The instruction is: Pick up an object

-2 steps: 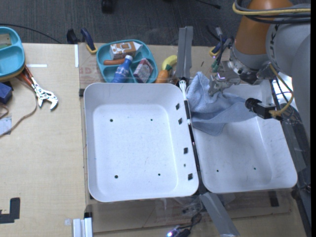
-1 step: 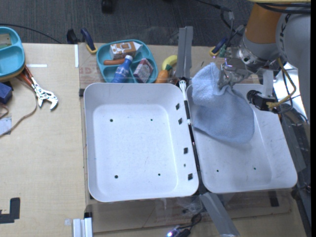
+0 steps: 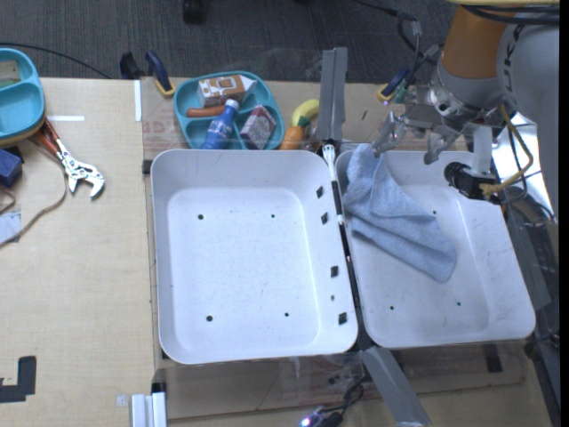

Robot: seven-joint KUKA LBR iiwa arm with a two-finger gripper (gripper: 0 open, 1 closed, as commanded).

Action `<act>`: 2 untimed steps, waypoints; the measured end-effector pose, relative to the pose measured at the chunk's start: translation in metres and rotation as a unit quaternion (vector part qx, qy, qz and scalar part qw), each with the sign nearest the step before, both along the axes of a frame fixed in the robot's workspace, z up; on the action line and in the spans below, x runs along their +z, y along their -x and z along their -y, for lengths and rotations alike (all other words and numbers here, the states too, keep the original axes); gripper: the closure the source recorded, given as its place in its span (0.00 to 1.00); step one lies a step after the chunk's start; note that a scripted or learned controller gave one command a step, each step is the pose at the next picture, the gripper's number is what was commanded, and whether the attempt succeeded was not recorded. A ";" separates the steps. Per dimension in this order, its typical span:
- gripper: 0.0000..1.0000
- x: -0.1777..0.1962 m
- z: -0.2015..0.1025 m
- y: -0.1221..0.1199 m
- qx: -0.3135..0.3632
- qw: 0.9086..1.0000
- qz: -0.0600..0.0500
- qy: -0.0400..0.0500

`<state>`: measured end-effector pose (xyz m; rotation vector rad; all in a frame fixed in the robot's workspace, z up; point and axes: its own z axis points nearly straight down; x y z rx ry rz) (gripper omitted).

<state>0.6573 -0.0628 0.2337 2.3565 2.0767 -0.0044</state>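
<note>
A crumpled blue-grey cloth lies in the right bin, running from the far left corner toward the bin's middle. Its far end bunches up against the divider between the bins. My gripper hangs over the far edge of the right bin, just right of the cloth's far end. Its two fingers stand spread apart and open, with nothing between them. The left finger is close to the cloth's upper corner; I cannot tell whether it touches.
The left bin sits beside the right one. Behind the bins stand a blue tray of small items and a banana. A wrench and a teal dish lie on the bench at far left.
</note>
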 end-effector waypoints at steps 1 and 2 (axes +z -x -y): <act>0.00 -0.122 0.038 0.048 0.048 0.999 -0.001 -0.001; 0.00 -0.142 0.035 0.103 0.050 0.999 0.000 -0.001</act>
